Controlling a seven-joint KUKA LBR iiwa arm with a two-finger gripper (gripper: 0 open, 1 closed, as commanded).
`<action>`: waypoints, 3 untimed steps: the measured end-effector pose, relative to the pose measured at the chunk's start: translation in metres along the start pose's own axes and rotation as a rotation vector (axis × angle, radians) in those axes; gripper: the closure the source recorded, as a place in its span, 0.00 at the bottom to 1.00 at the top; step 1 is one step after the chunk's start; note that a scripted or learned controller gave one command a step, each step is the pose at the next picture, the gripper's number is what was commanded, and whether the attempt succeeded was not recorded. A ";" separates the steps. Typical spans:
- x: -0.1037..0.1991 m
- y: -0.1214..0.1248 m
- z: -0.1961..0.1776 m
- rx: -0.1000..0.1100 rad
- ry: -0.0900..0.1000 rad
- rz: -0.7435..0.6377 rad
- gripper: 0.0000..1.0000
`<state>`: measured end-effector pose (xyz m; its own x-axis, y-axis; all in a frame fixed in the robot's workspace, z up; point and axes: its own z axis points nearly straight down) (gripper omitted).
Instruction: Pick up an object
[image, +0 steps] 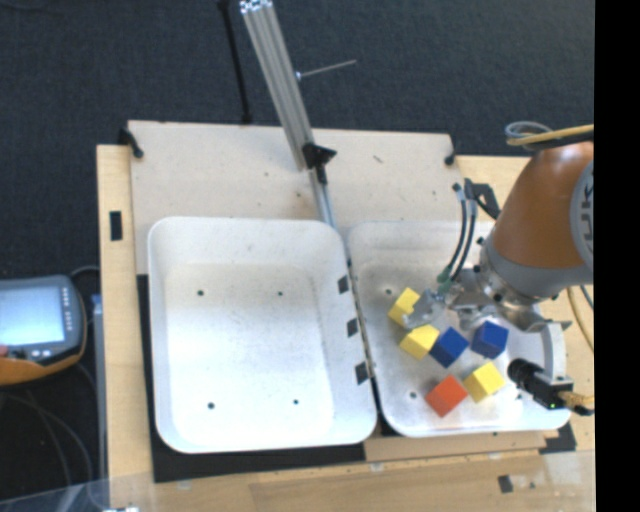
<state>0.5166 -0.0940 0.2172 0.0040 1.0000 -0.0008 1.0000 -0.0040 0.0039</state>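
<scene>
The desk (250, 165) is seen carrying two white bins side by side. The left bin (250, 330) is bordered by the right bin (400, 250), over which the arm (545, 215) is stretched. The tool (462, 298) is lowered among the blocks; its state cannot be told. Two yellow blocks (404, 305), two blue blocks (449, 346), another yellow block (485, 381) and a red block (446, 396) are clustered in the right bin.

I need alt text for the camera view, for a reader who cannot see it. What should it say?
A grey and orange robot arm reaches from the right over the right white bin, which holds six small blocks: three yellow, two blue and one orange-red. The gripper sits close to the uppermost yellow block, beside the left white bin.
</scene>
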 end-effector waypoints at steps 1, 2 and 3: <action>-0.033 0.036 0.064 0.006 -0.002 -0.002 0.00; -0.031 0.033 0.114 -0.003 -0.004 -0.003 0.00; -0.030 0.032 0.104 -0.001 0.000 0.002 1.00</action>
<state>0.5485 -0.1244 0.1138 0.0062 1.0000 -0.0007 1.0000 -0.0062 0.0045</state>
